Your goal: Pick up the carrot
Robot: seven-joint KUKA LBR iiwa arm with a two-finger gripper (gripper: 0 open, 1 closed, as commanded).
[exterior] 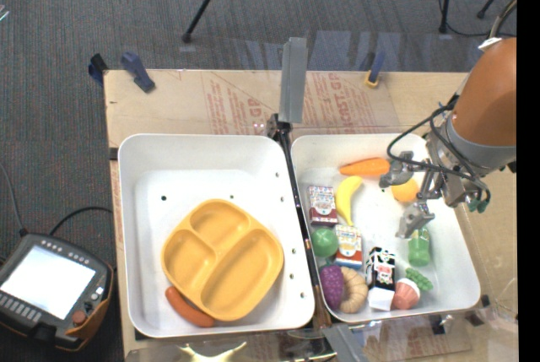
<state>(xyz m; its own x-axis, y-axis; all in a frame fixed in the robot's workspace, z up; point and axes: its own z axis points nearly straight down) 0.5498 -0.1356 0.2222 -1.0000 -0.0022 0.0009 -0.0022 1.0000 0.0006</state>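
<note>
Looking down on the desk, you see the carrot (364, 167) lying near the far rim of the right bin (469, 267), beside a banana (347, 197). Your claw (408, 202) hangs empty and spread just right of it; come down across its middle.

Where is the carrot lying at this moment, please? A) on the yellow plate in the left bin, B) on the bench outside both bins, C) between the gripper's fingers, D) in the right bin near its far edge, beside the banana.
D: the carrot lies in the right bin near its far wall, just above the banana, apart from the gripper.
</note>
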